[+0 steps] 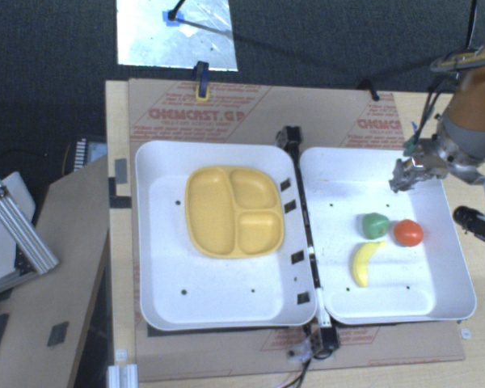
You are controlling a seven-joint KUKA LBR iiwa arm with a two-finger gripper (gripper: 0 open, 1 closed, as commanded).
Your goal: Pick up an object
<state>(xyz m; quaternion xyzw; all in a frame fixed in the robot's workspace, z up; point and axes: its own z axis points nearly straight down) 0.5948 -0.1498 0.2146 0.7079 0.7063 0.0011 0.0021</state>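
The gripper (404,174) is held above the right white bin (449,217), fingers' state unreadable (too small), poised near three candidates: green plastic lump (375,225), orange-red ball (408,233), yellow toy banana (364,263).

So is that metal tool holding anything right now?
No, nothing is held. The tool hovers above the right bin, apart from the toys.
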